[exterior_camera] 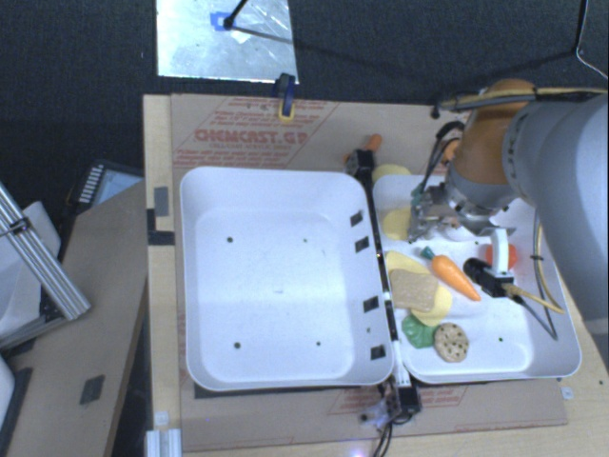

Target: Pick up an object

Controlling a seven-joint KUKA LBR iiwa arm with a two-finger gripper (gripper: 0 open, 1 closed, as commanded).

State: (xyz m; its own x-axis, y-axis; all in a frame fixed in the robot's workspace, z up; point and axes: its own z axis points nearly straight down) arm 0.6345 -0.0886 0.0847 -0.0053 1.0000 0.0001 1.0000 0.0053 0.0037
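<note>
- I see 2 white bins side by side on a brown cardboard sheet point(247, 133); the left bin point(276, 284) sits beside the right bin point(533, 365), with their rims touching along the middle.
- The arm point(561, 188) reaches in from the right, its orange band point(481, 150) above the far half of the right bin.
- The gripper point(425, 219) hangs low over the far left part of the right bin, just beside a yellow lump point(395, 224).
- I cannot tell from this view whether the gripper is released or clenched, and I see nothing held in it.
- The things to pick all lie in the right bin.
- A carrot point(457, 276) lies on a slant near the bin's middle, just in front of the gripper.
- A bread slice point(411, 286) rests against the left wall, on top of a yellow piece point(440, 303).
- A green item point(416, 331) sits in front of the bread, with a cookie point(451, 342) touching it on the right.
- A red and white item point(500, 253) lies right of the carrot.
- A pale yellow item point(390, 172) sits at the bin's far left corner.
</note>
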